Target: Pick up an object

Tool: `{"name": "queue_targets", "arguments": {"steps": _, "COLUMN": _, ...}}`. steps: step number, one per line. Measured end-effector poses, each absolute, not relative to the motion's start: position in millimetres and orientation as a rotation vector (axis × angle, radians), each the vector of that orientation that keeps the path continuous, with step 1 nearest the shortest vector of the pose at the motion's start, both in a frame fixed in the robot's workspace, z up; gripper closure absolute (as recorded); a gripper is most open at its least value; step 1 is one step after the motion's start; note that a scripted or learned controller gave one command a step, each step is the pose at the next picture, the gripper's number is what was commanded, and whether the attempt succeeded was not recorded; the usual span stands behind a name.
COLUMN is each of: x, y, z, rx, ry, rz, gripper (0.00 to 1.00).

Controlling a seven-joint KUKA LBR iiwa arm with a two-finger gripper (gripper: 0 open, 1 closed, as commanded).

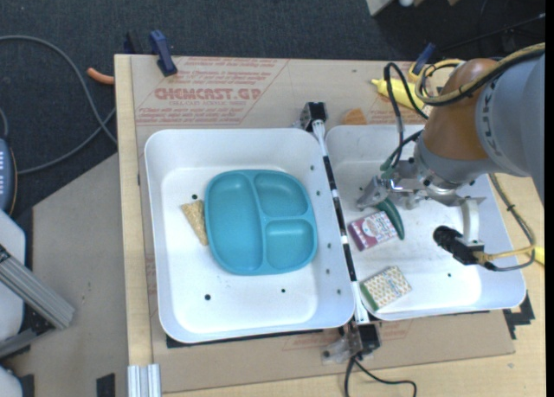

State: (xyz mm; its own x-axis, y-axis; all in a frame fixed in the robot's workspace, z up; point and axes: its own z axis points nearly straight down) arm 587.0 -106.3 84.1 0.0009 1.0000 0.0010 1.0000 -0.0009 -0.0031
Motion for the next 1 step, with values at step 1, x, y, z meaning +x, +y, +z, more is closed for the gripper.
{"name": "queue_targets", "arguments": {"steps": 1, "x": 568.5, "y": -98.3, "z": 84.5, "rx": -2.221, "ry": -2.219, "rz": 0.001, "gripper": 0.00}}
